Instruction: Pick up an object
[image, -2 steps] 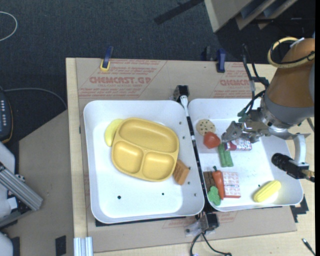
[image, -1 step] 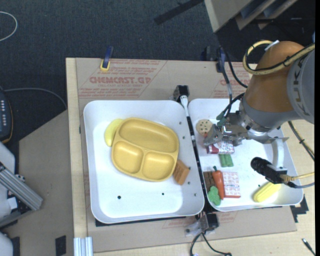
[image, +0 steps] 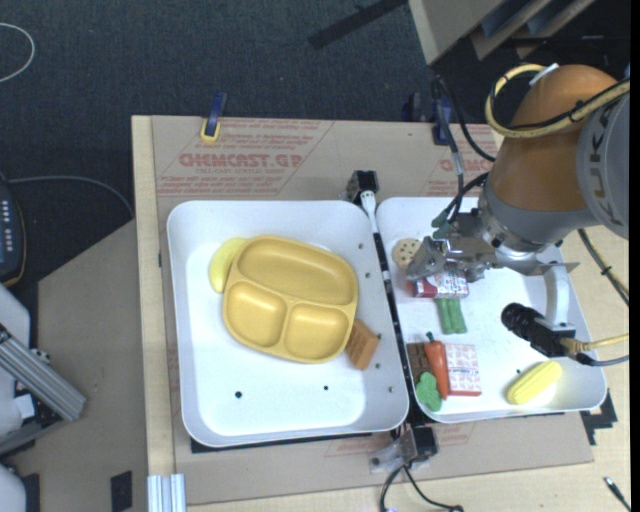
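Supporting surface: a counter (image: 250, 150) under a flat brown sheet printed with red lettering; a blue-and-yellow clamp (image: 212, 118) bites its far edge.
Room: dark, carpet-like floor (image: 100, 60) lies around it; a ribbed metal rail (image: 40, 385) lies at the lower left.
Left bin (image: 200, 380): shallow, white and smooth, with rounded corners.
Yellow piece (image: 221, 263): smooth and curved, peeking out at the plate's left rim.
Yellow plate (image: 290, 298): glossy plastic with soft rounded edges and three bare compartments, lying slantwise in the left bin.
Brown block (image: 362, 346): small, boxy and matte, touching the plate's lower right rim, near the bin's right wall.
Right bin (image: 495, 350): the same white tray, just beside the left one.
Biscuit (image: 405, 250): round, pale and speckled, near the far left corner.
Carrot (image: 433, 362): orange taper with a green leafy end, near the left wall.
Red-and-white packet (image: 441, 288): the task's nearest candidate; flat and printed, partly under the claw. Contact cannot be told.
Claw (image: 447, 262): bare grey metal, low over the packet; whether wide or narrow cannot be told.
Green stick (image: 453, 316): narrow and straight, just below the packet.
Patterned card (image: 461, 368): flat and red-and-white, just beside the carrot.
Yellow lump (image: 533, 382): oblong and smooth, near the near right corner.
Arm (image: 550, 120): orange dome over a grey wrist, above the far right of the bin.
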